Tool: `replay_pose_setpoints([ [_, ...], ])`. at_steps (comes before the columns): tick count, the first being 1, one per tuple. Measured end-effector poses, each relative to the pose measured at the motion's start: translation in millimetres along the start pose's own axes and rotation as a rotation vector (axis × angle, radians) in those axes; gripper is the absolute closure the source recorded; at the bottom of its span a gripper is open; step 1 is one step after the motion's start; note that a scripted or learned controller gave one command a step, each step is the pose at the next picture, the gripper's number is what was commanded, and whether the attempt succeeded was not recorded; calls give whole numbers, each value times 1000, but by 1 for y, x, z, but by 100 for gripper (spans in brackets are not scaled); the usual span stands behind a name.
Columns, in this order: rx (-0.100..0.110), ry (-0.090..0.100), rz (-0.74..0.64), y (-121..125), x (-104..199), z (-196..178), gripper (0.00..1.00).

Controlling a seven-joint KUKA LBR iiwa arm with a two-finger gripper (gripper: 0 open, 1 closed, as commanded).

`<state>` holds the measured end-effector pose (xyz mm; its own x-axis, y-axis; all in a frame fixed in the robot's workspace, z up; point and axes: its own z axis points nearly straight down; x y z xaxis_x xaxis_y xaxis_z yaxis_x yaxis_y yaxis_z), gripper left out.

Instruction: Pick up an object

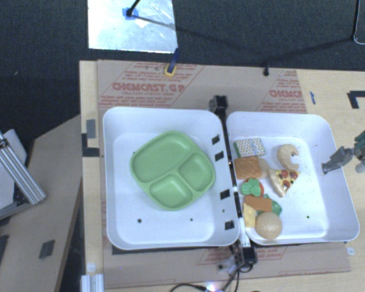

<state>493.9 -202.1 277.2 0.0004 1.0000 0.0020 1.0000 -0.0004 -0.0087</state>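
Hovering at the right rim of the right bin, the claw is barely poking into view, the arm behind it cut off; I cannot tell its state. Toy foods are crowding that bin's left side: a croissant, a pizza slice, a round bun, others overlapping and hard to name. A green divided plate is sitting in the left bin.

green divided plate lies in the left bin
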Motion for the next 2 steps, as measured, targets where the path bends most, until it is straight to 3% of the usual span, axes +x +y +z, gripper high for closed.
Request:
replay_pose_setpoints([
  [1,-11,-3,-4,2,1,-6,0],
  [2,-6,-1,-3,9,7,54,0],
])
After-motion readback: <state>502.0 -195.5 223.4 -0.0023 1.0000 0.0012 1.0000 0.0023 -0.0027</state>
